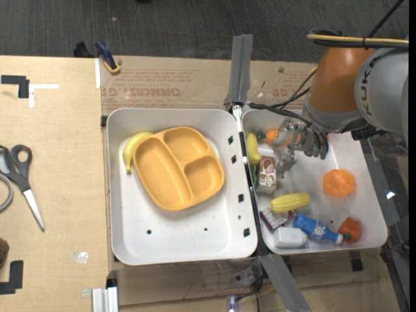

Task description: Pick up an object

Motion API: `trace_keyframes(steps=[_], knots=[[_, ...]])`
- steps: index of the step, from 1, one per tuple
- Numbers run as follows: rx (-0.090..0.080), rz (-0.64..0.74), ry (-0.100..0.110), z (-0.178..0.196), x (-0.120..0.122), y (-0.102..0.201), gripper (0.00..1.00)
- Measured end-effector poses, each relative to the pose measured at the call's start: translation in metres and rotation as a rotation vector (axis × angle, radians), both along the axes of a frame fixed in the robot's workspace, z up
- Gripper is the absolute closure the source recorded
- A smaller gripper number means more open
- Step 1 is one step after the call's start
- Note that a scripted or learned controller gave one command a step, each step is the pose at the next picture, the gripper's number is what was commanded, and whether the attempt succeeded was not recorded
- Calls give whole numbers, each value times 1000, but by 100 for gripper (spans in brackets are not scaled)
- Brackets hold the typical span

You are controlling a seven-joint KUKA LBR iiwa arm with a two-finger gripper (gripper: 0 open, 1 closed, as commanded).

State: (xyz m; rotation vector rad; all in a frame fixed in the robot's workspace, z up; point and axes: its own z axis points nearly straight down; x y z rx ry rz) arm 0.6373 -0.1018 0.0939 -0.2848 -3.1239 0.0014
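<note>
- A pale wooden worktop (52, 194) is carrying scissors (23, 181) and two white bins.
- The left bin (169, 239) is holding a yellow tray (177, 168) and banana (132, 149).
- The right bin (364, 174) is holding the small can (267, 174), corn (290, 202) and orange ball (339, 182).
- The pincer (290, 156) is hovering narrowly parted and empty just beside the can; centring over it before closing looks wise.

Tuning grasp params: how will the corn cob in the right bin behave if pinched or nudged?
The corn cob looks round and elongated, so a nudge would probably roll it. Its glossy, bumpy surface suggests hard plastic: likely stiff and light, maybe slippery. It lies among neighbours in the right bin, so approach room looks tight.
</note>
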Motion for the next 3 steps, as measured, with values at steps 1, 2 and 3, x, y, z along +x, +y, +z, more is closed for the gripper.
trace_keyframes(steps=[1, 2, 3], knots=[[-1, 16, -8, -1, -45, -45, 0], [-1, 15, -9, -1, -106, -120, 0], [-2, -76, -18, 1, -142, -71, 0]])
